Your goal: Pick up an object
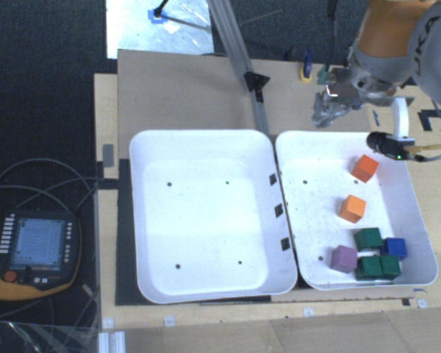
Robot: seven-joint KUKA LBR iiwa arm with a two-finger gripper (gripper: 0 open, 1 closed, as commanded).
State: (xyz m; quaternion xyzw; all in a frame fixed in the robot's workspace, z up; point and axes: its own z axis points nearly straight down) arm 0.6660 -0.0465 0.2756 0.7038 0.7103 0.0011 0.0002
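The gripper [328, 113] hangs over the far edge of the right bin [419, 219], just outside its top rim, and I cannot tell how it is set for a grasp at this blur and angle. Every candidate object lies toward the near side of that bin from the gripper, so the coming move turns on a reach forward and down into the bin. Nearest is the red-orange block [364, 168], sitting by itself to the gripper's right and a little nearer the camera; just past it in the same direction lies the orange block [352, 208], also standing free. Farther on, at the bin's near right corner, a purple block [344, 259] sits next to a tight cluster of green blocks [368, 240] and a blue block [395, 248], which touch one another and look harder to take singly. The left bin [143, 197] on the counter [184, 94] holds nothing to grasp. The red-orange block seems the easiest target, being nearest and isolated.
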